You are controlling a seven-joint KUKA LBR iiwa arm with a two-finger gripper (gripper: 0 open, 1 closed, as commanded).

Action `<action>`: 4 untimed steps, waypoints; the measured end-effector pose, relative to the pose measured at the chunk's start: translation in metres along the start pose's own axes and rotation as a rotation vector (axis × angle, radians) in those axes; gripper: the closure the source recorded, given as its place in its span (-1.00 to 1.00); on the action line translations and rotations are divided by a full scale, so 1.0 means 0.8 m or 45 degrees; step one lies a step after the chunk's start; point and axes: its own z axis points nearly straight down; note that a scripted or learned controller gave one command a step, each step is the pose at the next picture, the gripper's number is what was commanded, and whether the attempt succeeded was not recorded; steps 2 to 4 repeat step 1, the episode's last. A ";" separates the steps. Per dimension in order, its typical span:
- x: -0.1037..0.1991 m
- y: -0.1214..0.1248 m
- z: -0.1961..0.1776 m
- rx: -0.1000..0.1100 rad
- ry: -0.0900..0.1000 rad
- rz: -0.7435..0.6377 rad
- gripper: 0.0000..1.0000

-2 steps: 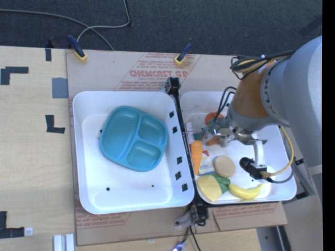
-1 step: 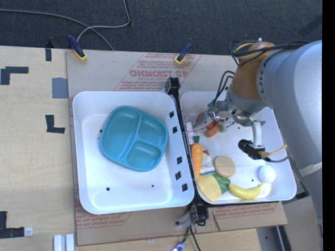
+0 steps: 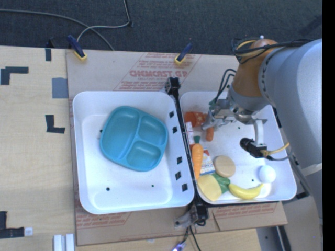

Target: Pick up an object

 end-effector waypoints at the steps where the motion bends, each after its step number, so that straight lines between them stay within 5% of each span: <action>1: 0.024 -0.037 -0.111 0.005 0.003 0.001 1.00; 4: 0.024 -0.037 -0.111 0.005 0.003 0.001 1.00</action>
